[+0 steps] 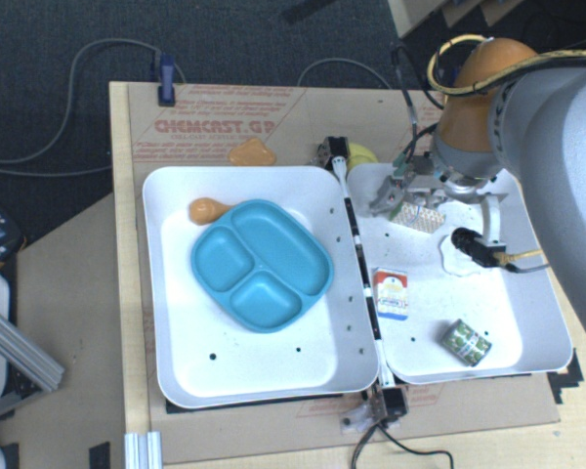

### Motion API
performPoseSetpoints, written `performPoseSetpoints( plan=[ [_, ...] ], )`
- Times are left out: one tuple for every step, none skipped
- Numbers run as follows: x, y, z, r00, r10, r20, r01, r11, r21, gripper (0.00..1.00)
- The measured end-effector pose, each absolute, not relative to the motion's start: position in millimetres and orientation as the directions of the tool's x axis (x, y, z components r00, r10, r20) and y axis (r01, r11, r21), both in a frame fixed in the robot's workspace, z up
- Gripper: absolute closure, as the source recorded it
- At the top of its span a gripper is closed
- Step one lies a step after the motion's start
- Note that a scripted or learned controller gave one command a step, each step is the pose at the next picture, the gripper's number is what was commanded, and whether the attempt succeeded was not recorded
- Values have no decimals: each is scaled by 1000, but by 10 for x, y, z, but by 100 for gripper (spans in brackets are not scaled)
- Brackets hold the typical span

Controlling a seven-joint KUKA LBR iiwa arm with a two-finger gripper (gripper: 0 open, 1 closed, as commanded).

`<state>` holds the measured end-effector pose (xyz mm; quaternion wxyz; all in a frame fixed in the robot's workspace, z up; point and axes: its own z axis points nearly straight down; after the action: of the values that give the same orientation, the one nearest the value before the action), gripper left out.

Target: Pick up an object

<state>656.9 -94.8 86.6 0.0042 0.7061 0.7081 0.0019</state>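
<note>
Speckled pale object [419, 217]: on the floor of the right bin, directly at the gripper's tip, on its lower side in the view; whether the two touch cannot be told.
Gripper [407, 201]: lowered into the far part of the right bin, close to the wall shared with the left bin; whether it is apart, together or clamped on anything cannot be told.
Arm [542, 135]: grey, rising up and to the view's right from the gripper, with the orange band [477, 86] just above the wrist.
Right bin [532, 355]: white and shallow, its floor spreading from the gripper toward the view's bottom.
Red, white and blue card [392, 294]: flat on that floor, near the gripper and below it in the view, beside the shared wall.
Green crumpled packet [466, 342]: farther below the gripper and somewhat to the view's right, apart from the card.
Yellow object [359, 154]: near the gripper, above and to its left in the view, just outside the bin's far rim.
Left bin [176, 350]: white, to the view's left of the gripper.
Blue divided tray [262, 262]: three compartments, set at a slant in the left bin, well apart from the gripper.
Tan drumstick-shaped object [208, 209]: beyond the tray from the gripper, touching the tray's far left rim.
Orange lump [252, 152]: on the board [225, 115], past the left bin's far rim.
Blue clip [165, 78]: farthest from the gripper, at the board's far edge.
</note>
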Motion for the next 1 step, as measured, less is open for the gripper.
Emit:
performPoseSetpoints(
  plan=[
    [6560, -942, 960, -3, 1000, -3, 1000, 3, 6, 100]
  ],
)
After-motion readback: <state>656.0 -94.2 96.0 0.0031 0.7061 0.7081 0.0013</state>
